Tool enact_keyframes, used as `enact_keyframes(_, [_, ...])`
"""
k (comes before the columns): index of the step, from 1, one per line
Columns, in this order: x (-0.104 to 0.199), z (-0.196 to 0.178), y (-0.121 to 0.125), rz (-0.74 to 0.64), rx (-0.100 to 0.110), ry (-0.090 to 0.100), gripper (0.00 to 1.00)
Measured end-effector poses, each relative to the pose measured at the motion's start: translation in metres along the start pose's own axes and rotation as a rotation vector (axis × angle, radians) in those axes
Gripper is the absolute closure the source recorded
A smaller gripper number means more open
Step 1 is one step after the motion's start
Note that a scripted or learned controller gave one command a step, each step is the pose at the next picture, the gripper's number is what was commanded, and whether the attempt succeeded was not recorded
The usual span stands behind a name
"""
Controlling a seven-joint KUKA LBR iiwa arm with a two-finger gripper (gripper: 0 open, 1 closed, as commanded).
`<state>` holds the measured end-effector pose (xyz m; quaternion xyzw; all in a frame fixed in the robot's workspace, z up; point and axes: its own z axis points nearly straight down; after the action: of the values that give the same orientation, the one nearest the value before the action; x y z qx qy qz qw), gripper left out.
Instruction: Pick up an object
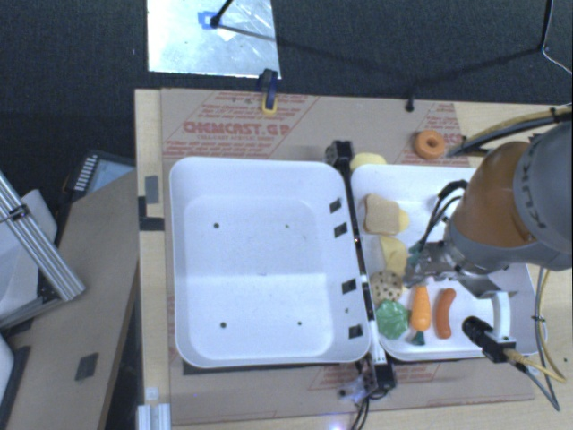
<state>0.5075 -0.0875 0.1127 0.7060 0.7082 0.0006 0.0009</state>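
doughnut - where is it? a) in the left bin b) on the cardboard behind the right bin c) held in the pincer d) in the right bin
b: the doughnut lies on the brown cardboard beyond the far rim of the right bin, outside both bins and apart from the arm.

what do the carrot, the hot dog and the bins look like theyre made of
Carrot: probably moulded plastic, flat uniform orange with a slight sheen. Hot dog: likely the same toy plastic, smooth red-orange. Left bin and right bin: glossy white plastic by their rounded rims.
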Motion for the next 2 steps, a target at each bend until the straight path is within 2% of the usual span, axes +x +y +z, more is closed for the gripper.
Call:
enact_keyframes(1, [0.0,-0.011,0.0,-0.001,-0.001,0.001,1.0])
enact_keyframes(2, [0.003,0.0,-0.022,0.002,0.004,0.002,1.0])
